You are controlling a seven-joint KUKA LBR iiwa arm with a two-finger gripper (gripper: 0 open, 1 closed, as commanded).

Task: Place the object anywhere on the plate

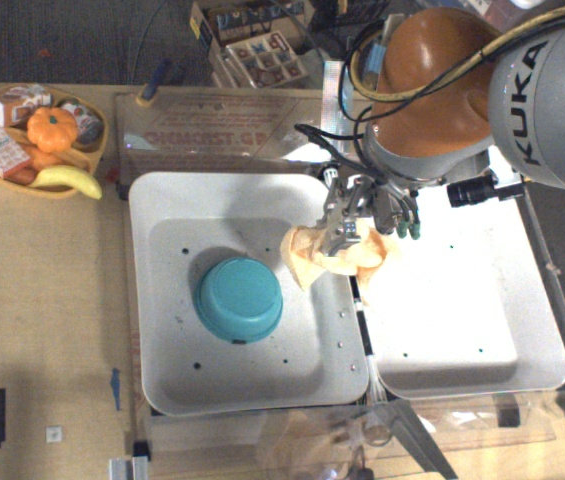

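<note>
Cloth (334,253), pale orange-yellow and crumpled, draped across the divider between the two bins, at about two o'clock from the teal plate (239,298). Looks soft and light, probably limp: likely to sag, fold and trail when lifted, perhaps to snag on a bin rim. Not fragile, hardly slippery. Best taken at a raised fold near the middle of the bunch, so that less of it hangs; a pinch at a thin edge may slip out.

Gripper (347,230) hanging directly over the cloth at its twelve o'clock edge, fingertips down in the folds. Appears pinched on a ridge of the fabric, though too tangled with cable and cloth to say for certain; cannot tell how far the fingers stand apart.

Plate lying upturned or bowl-like in the left bin (162,208), well apart from the cloth, toward eight o'clock from the gripper. Right bin (462,318) bare apart from the cloth's overhanging corner.

Writing: "KUKA" in black on the grey arm (547,98), at the frame's two o'clock. Faint reddish lettering on a clear panel (212,133) at the left bin's twelve o'clock, too washed out to read. Basket (32,143) of toy food at ten o'clock, labels too small.
</note>
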